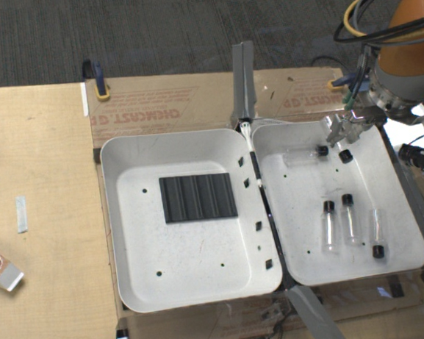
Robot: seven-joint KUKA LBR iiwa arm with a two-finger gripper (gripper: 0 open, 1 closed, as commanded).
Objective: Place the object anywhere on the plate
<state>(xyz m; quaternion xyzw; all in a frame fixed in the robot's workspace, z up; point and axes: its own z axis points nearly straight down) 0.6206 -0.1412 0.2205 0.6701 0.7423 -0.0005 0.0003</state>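
Observation:
A dark ribbed plate [198, 197] lies flat in the left bin [133, 283]. Several clear vials with black caps lie in the right bin [404, 259]: two side by side [328, 227] [348, 221], one near the right wall [376, 233], and one lying crosswise near the back [304, 155]. A black cap [345, 156] sits just right of that last vial. My gripper [339, 130] hangs over the back right corner of the right bin, just above and beside the crosswise vial's cap and the lone black cap. Nothing shows clearly within its grasp.
A grey divider [245, 81] stands between the bins at the back. Cardboard [162, 107] lies behind the bins, held by clamps [99, 83]. On the wooden bench to the left lie a small grey strip [21, 215] and a packet [1, 269]. Cables [375, 10] loop above the arm.

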